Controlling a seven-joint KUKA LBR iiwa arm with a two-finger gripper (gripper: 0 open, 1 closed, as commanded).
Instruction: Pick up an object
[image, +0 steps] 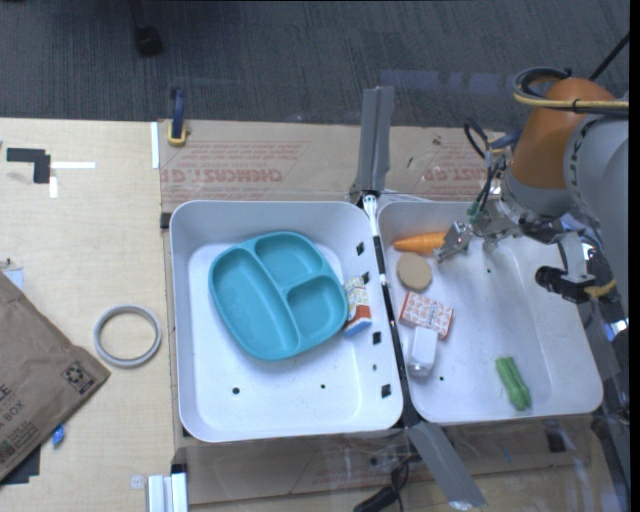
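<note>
While the gripper (458, 242) hangs low over the back of the right bin (560, 400), I read this as the approach step, with no grasp made. Whether the gripper is released or clenched, I can't tell; the tool is small and seen at a slant. Nothing visibly sits in it.

Nearest candidate is the carrot (420, 241), lying just beside the gripper toward the left, against the bin's back-left corner. Just in front of it sits a tan round disc (415, 272), then a red-and-white patterned packet (426, 313), then a small white bottle-like item (422, 351) near the divider. A green piece (513, 382) lies well apart, toward the front right.

The left bin (200, 400) holds a teal divided plate (277, 293), with a small carton (358, 303) touching its right edge.

Next move, my guess: shift slightly left to centre on the carrot, align across its narrow width, descend, close. Risks: the carrot is close to the bin wall, so clearance is tight, and it's tapered and may roll or slip out.

Off the bins, on the worktop (80, 230): a tape ring (127, 333) and a cardboard box (35, 375).
</note>
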